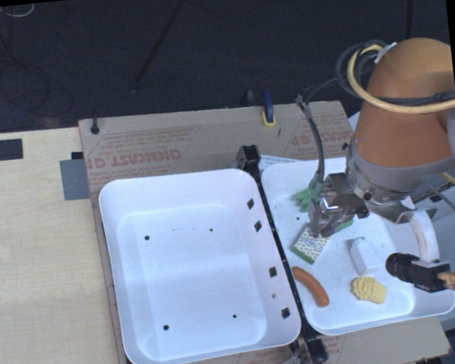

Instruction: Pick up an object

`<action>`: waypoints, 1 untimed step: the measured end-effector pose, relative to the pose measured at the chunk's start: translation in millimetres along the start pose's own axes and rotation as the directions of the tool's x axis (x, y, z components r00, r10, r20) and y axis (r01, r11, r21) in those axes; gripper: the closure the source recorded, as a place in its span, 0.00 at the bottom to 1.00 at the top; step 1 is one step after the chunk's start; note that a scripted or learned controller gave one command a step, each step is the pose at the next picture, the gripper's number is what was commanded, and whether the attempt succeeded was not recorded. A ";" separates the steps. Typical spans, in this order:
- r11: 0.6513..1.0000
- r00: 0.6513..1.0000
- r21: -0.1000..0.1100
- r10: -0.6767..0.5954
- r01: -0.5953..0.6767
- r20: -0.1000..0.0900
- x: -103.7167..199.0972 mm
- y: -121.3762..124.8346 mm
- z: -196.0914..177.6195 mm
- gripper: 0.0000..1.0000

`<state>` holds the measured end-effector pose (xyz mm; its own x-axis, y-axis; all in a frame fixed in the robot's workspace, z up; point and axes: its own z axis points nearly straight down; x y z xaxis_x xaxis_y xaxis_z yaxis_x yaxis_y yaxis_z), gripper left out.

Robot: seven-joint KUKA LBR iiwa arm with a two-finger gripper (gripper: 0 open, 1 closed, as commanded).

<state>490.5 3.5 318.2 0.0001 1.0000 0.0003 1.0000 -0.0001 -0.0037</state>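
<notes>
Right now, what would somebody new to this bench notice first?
The arm's big orange band looms at the right, with the pincer low over the right bin. Beneath it lies a green-and-white block, with an orange sausage and a yellow corn cob nearer the front.

From my screen both bins (119,230) look like smooth white plastic with a soft sheen, sitting on a matt brown cardboard sheet (173,138) printed in red, over a pale wood-look tabletop (34,272). I see the claw (329,214) as dull grey metal under the arm's smooth orange band (414,99). The sausage (311,286) looks glossy, and the corn cob (369,289) bumpy and matt.
</notes>
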 end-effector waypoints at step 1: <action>1.000 1.000 -0.003 -0.001 0.001 0.001 16.7 32.1 -41.0 1.00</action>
<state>522.7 20.2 359.1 -0.0006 1.0000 -0.0004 1.0000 0.0006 -0.0010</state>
